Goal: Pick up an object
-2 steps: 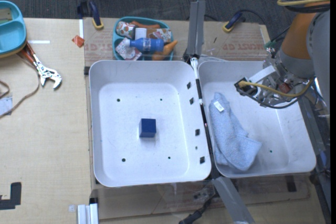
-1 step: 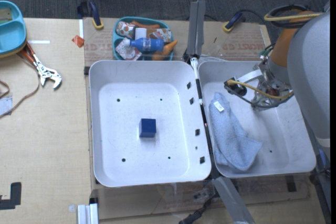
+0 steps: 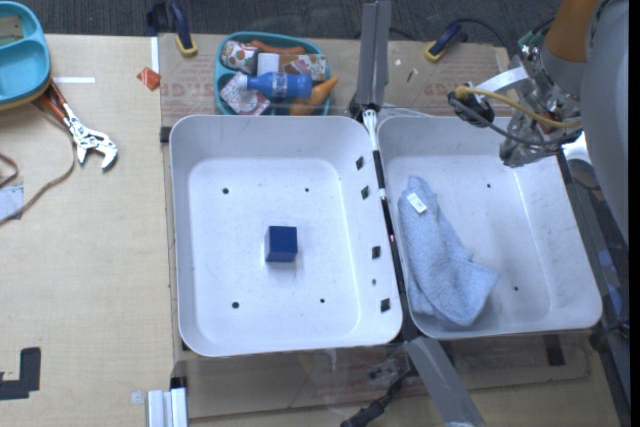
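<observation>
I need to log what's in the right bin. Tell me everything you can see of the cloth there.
The cloth is pale grey-blue, soft and terry-like, with a small white tag near its upper end. It lies crumpled in a long bundle, running from upper left to lower right on the floor of the right bin, along the bin's left side, with its lower end bunched near the front wall. It touches the bin alone.

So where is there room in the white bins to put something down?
The left bin has lots of bare floor all around the small blue cube at its middle. In the right bin, the grey cloth covers the left side, so the free patch lies between the cloth and the right wall. Its top right corner is crowded by the gripper.
</observation>
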Motion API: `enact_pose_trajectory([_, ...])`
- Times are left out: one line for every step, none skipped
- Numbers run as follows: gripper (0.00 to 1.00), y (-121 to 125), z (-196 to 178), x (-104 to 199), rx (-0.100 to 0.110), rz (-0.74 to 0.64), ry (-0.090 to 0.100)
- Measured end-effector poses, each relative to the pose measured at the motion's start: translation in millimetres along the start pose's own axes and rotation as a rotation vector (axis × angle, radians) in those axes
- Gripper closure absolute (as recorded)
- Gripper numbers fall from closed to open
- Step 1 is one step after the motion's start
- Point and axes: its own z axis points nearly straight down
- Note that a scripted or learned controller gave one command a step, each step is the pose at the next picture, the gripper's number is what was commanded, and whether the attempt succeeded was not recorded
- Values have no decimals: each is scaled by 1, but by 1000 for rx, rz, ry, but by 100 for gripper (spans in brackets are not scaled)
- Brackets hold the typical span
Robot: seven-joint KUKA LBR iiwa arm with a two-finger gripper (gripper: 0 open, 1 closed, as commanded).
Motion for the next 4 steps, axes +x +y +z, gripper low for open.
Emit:
enact_pose_trajectory([100, 0, 72, 19, 1, -17, -3])
enact_pose_trajectory([100, 87, -39, -13, 0, 5, 0])
enact_pose_trajectory([100, -47, 22, 10, 1, 5, -2])
enact_pose_trajectory([100, 43, 100, -7, 1, -67, -3])
